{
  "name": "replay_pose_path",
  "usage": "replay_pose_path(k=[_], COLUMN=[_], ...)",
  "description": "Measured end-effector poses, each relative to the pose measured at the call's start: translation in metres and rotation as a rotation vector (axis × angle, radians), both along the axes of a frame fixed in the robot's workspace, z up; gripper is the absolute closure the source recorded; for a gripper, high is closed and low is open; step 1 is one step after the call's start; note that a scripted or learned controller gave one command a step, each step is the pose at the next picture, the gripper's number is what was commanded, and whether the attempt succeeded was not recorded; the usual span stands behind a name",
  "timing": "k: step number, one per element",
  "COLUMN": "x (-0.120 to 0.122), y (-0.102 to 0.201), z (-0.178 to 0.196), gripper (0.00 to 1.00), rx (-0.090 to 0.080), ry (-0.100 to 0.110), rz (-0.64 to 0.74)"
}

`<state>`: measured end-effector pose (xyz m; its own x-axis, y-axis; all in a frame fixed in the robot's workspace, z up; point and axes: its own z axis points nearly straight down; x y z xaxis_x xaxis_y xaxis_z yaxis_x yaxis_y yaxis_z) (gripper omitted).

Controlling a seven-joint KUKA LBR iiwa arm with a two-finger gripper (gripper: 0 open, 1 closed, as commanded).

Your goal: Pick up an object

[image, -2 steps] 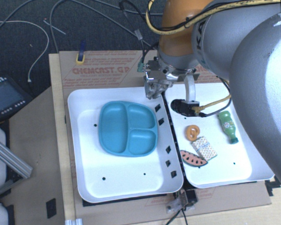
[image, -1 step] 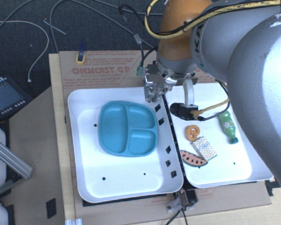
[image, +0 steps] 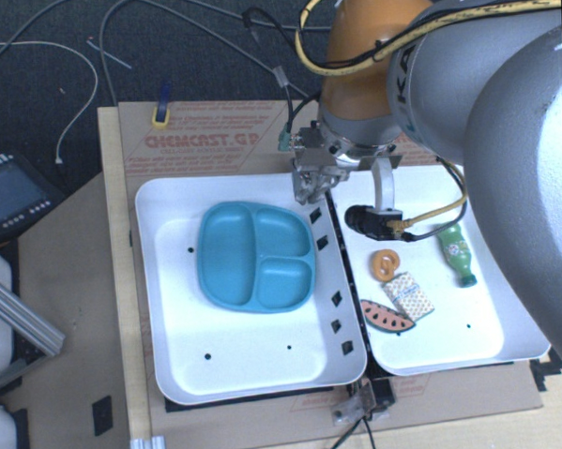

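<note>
My gripper (image: 310,186) hangs over the far end of the ridge between the two bins, just beyond the top right corner of a blue divided plate (image: 255,258) in the left bin (image: 172,300). Nothing shows in the gripper. In the right bin (image: 484,335) lie a small brown pretzel (image: 385,263), a patterned packet (image: 411,296), a watermelon slice (image: 387,316) and a green bottle (image: 457,253). All of these lie nearer the camera and further right than the gripper.
A black plug with a yellow cable (image: 373,222) hangs from the arm over the far part of the right bin. The big grey arm covers the right bin's far right corner. Printed cardboard (image: 211,138) lies behind the bins.
</note>
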<state>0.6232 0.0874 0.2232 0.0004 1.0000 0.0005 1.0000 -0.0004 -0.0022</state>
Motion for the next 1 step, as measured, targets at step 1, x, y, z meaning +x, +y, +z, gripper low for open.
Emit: replay_pose_path(k=[1], x=[0.0000], y=[0.0000], z=[-0.0004], gripper=[0.00], rx=[0.000], ry=[0.000], rz=[0.000])
